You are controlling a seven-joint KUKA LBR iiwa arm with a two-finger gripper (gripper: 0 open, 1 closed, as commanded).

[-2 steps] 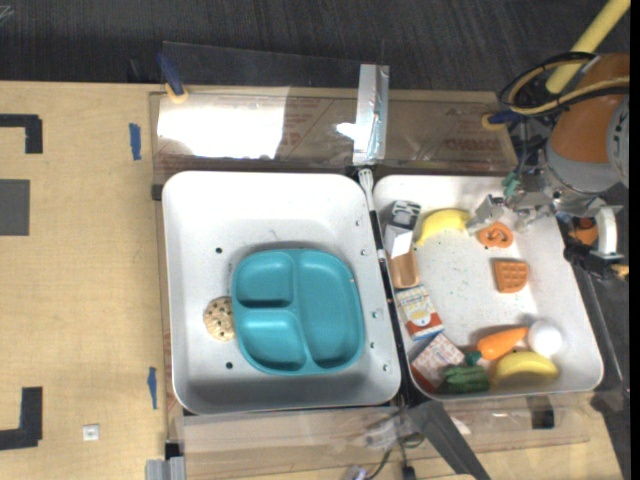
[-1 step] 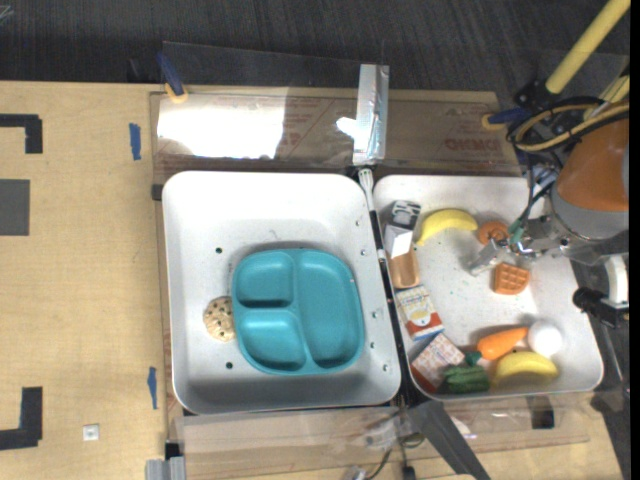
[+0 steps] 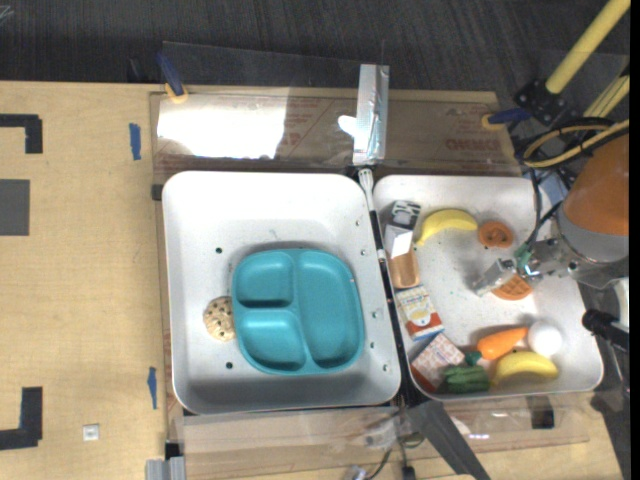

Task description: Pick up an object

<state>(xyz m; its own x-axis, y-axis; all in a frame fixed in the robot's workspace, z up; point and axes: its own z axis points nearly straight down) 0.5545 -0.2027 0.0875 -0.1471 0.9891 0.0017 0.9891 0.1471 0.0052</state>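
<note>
Orange waffle-like piece [image 3: 515, 288] in the right bin [image 3: 455, 193] sits just under my pincer [image 3: 508, 268], whose grip I cannot tell, so I judge nothing lifted yet, the pick remaining.

Toy foods [image 3: 498, 343] in right bin [image 3: 590, 363]

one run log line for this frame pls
phase: reaching | gripper: low in right bin, by orange slice | grasp: none visible | left bin: teal tray, cookie
</note>
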